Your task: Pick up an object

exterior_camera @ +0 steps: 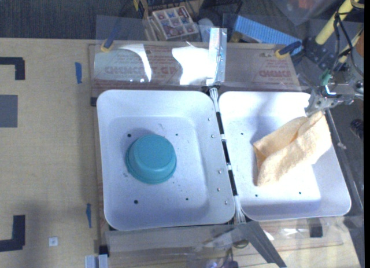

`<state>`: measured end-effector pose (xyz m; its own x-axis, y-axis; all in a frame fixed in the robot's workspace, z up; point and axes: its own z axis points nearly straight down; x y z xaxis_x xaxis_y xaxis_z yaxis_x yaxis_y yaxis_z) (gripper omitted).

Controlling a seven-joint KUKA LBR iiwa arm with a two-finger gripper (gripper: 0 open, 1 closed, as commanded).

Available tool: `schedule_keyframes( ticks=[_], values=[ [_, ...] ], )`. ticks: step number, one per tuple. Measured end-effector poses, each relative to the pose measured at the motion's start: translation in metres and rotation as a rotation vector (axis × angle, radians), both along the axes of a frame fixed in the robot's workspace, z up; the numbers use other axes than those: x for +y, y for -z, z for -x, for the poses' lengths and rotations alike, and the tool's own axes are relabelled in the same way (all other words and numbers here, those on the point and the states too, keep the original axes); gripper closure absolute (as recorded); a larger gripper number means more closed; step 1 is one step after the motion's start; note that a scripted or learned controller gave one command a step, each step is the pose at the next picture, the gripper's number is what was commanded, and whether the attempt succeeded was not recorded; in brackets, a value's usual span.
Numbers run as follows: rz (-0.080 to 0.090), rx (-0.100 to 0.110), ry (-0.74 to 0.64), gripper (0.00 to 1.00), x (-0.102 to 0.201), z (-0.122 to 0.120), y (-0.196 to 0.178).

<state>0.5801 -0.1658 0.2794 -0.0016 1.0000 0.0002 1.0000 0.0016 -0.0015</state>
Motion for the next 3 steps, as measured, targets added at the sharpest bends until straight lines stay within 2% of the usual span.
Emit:
schedule_keyframes(
  ticks=[1,2,3],
  values=[
    [0.002,-0.003,0.043,0.00,0.034,-0.052,-0.035],
    [0.000,0.000,-0.170,0.00,0.080,-0.064,0.062],
    [0.000,0.000,-0.188,0.00,0.037,-0.086,0.136]
  ],
)
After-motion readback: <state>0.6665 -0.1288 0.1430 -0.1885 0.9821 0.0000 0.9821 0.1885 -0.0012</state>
